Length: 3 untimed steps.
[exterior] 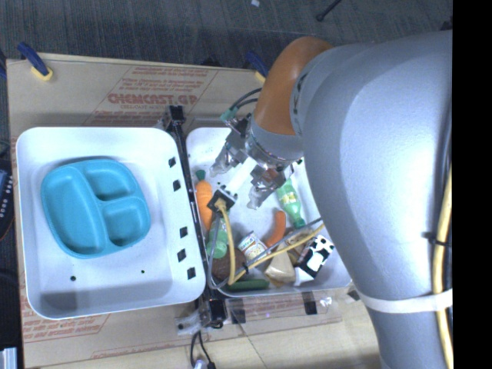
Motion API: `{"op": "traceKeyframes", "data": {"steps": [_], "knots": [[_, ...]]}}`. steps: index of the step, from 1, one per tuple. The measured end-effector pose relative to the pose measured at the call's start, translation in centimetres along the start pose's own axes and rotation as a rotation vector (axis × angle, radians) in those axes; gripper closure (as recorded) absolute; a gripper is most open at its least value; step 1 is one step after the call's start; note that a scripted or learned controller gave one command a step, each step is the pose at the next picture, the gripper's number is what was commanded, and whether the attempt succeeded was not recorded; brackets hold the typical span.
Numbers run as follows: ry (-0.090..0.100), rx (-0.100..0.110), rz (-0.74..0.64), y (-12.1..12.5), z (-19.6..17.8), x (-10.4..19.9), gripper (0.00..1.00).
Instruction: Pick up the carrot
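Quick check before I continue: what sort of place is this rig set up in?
Likely a robotics lab bench, not a kitchen: two white bins clamped on a cardboard sheet, toy food such as the carrot, and a blue divided tray.

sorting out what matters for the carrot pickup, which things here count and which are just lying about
For the job:
carrot
tool
right bin

Lying about:
blue tray
left bin
green bottle
black and white toy
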<state>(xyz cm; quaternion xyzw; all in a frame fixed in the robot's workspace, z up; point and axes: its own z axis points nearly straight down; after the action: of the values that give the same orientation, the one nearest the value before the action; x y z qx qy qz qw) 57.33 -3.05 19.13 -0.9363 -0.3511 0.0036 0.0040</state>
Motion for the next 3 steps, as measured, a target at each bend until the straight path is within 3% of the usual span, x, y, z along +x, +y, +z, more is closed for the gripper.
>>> {"op": "traceKeyframes", "data": {"steps": [1, 2, 3], "knots": [[-0.002, -0.001, 0.130, 3.3, 10.1, -6.2, 0.00], [0.005, -0.001, 0.425, 4.2, -0.3, 1.7, 0.00], [-0.002, 0.002, 0.206, 1.9, 0.0, -4.2, 0.00]]}}
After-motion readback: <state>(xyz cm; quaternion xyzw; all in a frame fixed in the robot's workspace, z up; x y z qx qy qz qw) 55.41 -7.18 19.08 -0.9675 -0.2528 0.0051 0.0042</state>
